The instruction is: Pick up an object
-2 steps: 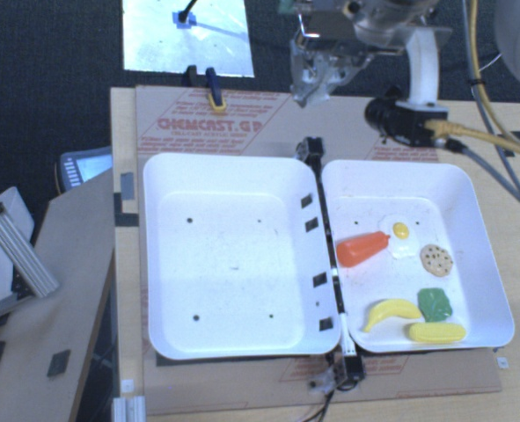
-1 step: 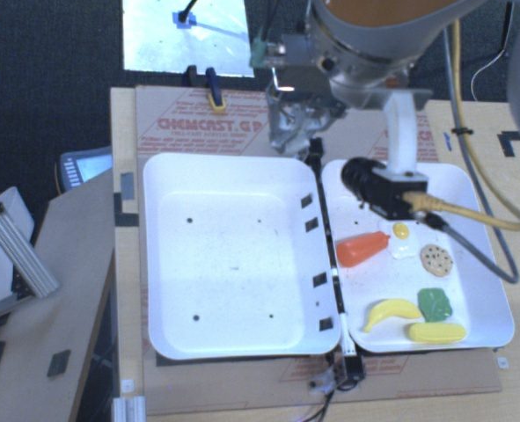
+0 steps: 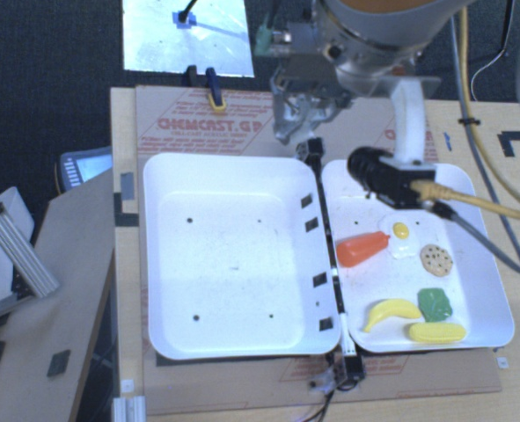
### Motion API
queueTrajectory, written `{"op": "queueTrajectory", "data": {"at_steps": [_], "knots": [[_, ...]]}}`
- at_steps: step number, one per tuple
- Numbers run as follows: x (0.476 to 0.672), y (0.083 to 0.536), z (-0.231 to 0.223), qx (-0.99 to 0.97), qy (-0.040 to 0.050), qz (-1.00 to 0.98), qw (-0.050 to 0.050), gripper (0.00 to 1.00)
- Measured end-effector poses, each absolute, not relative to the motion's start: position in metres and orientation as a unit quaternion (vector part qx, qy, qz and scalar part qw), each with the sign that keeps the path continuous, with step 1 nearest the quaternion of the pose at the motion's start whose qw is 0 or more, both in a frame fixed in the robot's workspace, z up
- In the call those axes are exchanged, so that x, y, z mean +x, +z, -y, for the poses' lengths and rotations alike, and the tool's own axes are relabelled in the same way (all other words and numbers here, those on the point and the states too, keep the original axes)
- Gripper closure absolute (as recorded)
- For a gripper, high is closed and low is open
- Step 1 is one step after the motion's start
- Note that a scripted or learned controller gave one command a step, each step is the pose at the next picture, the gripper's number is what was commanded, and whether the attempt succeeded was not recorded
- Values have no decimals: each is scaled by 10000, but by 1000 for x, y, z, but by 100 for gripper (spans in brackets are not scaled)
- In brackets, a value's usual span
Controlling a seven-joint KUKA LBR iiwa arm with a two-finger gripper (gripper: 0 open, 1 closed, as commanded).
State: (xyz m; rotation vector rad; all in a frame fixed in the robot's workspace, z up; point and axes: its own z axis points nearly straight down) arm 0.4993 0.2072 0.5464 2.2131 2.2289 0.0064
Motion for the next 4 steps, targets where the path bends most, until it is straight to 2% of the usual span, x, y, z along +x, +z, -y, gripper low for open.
{"op": "queueTrajectory", "data": {"at_steps": [1, 3, 4], "knots": [[546, 534, -159, 7082, 7, -7061, 12, 100], [546, 535, -168, 7060, 11, -7083, 7, 100], [594, 535, -163, 7074, 15, -7068, 16, 100]]}}
